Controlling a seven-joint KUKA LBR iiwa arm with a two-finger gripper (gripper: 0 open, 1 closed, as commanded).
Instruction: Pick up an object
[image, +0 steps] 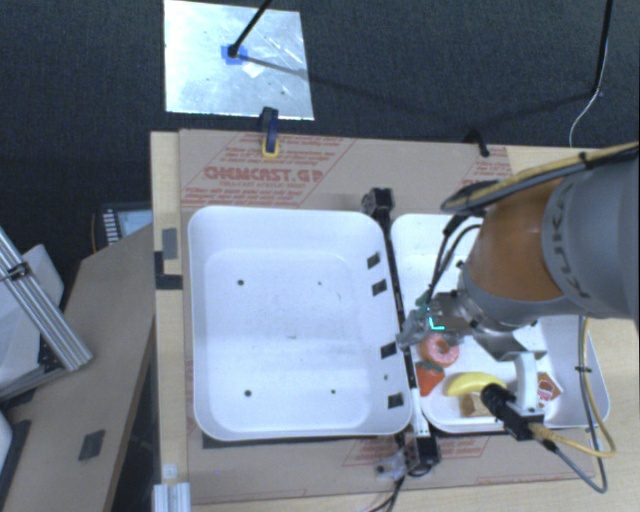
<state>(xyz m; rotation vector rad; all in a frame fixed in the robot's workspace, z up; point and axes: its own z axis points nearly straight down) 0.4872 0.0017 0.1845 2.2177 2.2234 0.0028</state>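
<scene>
While the grey arm with an orange band (520, 250) reaches over the right shallow white bin (420, 235), its end effector (432, 335) sits low above a pink round object (440, 351), a red strawberry-like piece (429, 377) and a yellow banana-shaped toy (472, 383); how it stands I cannot tell. These lie in the near part of the right bin, close to the divider beside the left shallow white bin (290, 320).

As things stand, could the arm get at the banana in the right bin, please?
Probably yes. The banana lies uncovered near the right bin's front edge, just below the gripper. A strawberry and other small items crowd it closely.
</scene>
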